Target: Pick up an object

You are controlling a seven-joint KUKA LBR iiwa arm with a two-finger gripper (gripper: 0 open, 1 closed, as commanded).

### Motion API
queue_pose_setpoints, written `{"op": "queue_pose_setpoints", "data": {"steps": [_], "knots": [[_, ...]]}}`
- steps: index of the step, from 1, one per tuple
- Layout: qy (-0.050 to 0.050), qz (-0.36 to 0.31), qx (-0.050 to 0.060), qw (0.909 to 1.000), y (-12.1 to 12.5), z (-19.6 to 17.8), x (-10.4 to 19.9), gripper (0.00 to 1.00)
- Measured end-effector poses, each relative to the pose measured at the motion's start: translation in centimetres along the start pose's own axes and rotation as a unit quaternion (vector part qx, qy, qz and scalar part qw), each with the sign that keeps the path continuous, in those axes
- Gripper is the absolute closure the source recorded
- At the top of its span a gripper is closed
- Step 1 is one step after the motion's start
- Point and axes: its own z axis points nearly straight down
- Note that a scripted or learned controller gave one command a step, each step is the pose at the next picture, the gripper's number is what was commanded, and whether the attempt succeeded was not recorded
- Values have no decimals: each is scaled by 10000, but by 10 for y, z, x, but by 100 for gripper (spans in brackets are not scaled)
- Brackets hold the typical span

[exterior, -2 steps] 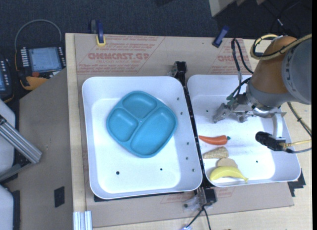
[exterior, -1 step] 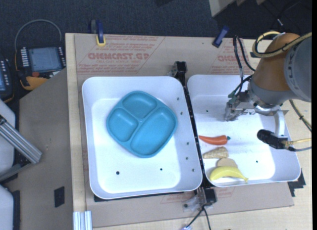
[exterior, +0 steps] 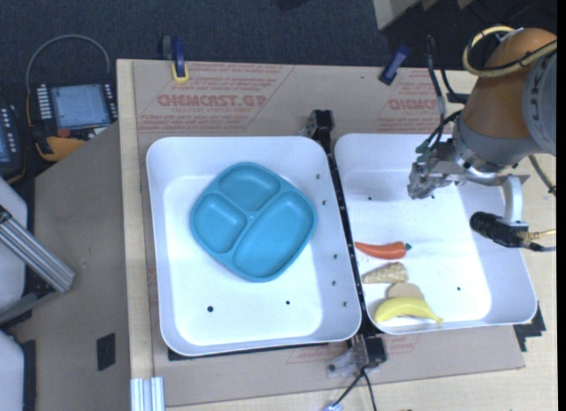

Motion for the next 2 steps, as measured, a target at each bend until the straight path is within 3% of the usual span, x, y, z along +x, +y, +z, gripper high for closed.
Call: {"op": "queue_pose_setpoints", "data": {"steps": [1, 2], "knots": [[-3, 1, -9, 10000, 2, -54, 0, 100], [16, -13, 41, 10000, -6, -49, 46, 100]]}}
